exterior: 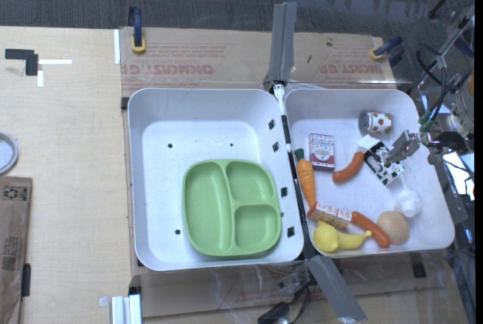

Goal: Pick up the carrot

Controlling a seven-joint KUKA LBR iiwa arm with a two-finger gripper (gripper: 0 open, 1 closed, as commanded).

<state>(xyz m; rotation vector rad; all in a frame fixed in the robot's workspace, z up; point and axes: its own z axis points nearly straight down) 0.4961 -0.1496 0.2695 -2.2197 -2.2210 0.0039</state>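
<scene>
Your carrot (305,179) lies in the right bin (423,239), pressed lengthwise against the wall it shares with the left bin (151,164), with its green top pointing toward the far side and its narrow tip toward you. That wall is the main hazard: a descent along the carrot's wall side will likely strike the rim, or find no room there, so the grab may only nudge the carrot or slide off its rounded surface. The gripper (400,150) sits well apart from it, near the right side of the same bin, just above a small black-and-white object (379,165). You cannot tell from this angle whether it is spread, closed or carrying anything, so settle that before you trust a move. Between it and the carrot lie a curved orange sausage-like piece (349,167) and a red box (321,149), and a low traverse could sweep either of them into the carrot. Watch for a mistaken target as well, since that orange piece and a second orange-red one (370,229) near the front wall resemble the carrot in colour and shape. The carrot's tip also ends just beside a wrapped bar (333,214) and a yellow fruit (332,239), so a grasp placed too far forward may catch those instead.
</scene>
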